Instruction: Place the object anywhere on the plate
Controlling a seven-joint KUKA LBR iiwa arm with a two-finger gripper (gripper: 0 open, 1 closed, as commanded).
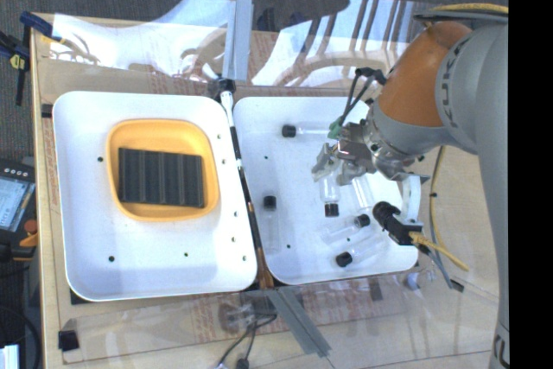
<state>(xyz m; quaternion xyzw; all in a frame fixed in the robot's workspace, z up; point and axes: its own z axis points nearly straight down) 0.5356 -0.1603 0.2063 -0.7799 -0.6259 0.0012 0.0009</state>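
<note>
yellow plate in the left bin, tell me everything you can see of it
The yellow rounded-square plate looks like glossy plastic, with a thick raised rim and a dark, ribbed rectangular panel in its recess. It lies flat in the left white bin, towards the bin's upper middle, touching only the bin floor. The grey arm's gripper is over the right white bin, well apart from the plate.

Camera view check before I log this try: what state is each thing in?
Plate: yellow, lying flat in the left bin, with a dark ribbed block on it.
Right bin: holds small dark pieces scattered apart.
Gripper: over the right bin, pointing down.
Arm: reaching in over the right bin.
</note>
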